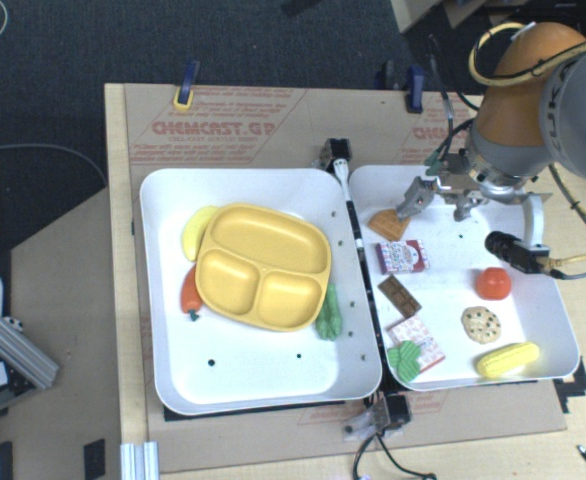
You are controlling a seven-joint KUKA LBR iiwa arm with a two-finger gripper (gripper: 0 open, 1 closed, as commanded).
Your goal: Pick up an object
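Cardboard sheet (273, 118) under both white bins (163, 298) — blue clamps (186, 85) along its far edge.

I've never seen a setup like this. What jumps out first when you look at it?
The big yellow plastic divided tray dominates the left white bin, lying over a red item and a green item at its edges. In the right white bin, small toy foods are scattered: a red tomato, a chocolate-chip cookie, a yellow corn cob. The grey arm's gripper hangs over that bin's far end.

Tan wedge (389, 225) flat in right bin's upper-left corner, unheld
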